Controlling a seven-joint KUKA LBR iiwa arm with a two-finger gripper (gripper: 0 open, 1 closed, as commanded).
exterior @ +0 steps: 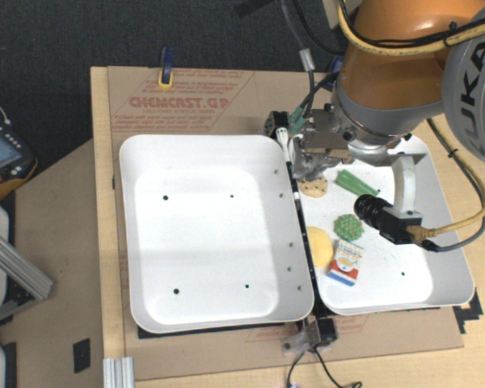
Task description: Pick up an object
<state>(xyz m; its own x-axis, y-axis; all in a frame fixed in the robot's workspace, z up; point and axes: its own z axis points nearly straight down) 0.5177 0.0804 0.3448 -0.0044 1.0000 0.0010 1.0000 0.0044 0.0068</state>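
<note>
Hovering at the right bin's (436,285) ten o'clock corner, the pincer (309,168), whose state cannot be told, is best lowered squarely over the tan cookie (314,187) beneath it, clear of the bin wall.

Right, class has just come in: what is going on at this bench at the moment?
A grey and orange robot arm reaches in from the right over the right bin, its gripper low at the bin's far left corner, just above a round tan cookie-like piece. Nothing can be seen held. Also lying in that bin are a green strip, a green bumpy ball, a yellow object and a small red, white and blue packet. The left bin sits beside it.
</note>
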